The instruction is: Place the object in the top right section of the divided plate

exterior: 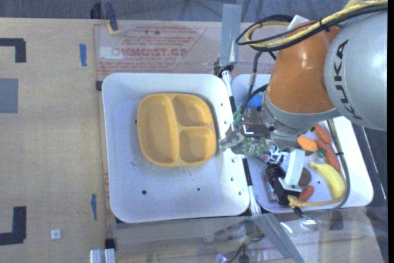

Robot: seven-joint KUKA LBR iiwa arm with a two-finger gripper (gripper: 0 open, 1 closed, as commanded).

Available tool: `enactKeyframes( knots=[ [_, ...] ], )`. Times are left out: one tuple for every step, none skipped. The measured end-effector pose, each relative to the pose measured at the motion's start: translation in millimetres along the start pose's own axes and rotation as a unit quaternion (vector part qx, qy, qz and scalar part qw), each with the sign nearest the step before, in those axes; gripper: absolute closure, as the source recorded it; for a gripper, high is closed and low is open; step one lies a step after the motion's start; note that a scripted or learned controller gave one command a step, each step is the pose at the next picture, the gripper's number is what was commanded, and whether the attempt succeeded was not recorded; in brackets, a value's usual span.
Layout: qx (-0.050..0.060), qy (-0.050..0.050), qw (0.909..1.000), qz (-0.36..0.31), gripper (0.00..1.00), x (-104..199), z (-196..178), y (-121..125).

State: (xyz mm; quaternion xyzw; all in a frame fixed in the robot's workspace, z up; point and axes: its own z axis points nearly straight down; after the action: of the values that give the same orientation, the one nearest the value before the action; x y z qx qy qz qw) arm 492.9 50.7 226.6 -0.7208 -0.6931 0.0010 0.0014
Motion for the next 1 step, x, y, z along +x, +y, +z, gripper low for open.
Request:
enactKeyframes(
  knots=[
    [-0.002,0.000,0.9998,0.018,1.00,18.6,5.7,37.6]
  ],
)
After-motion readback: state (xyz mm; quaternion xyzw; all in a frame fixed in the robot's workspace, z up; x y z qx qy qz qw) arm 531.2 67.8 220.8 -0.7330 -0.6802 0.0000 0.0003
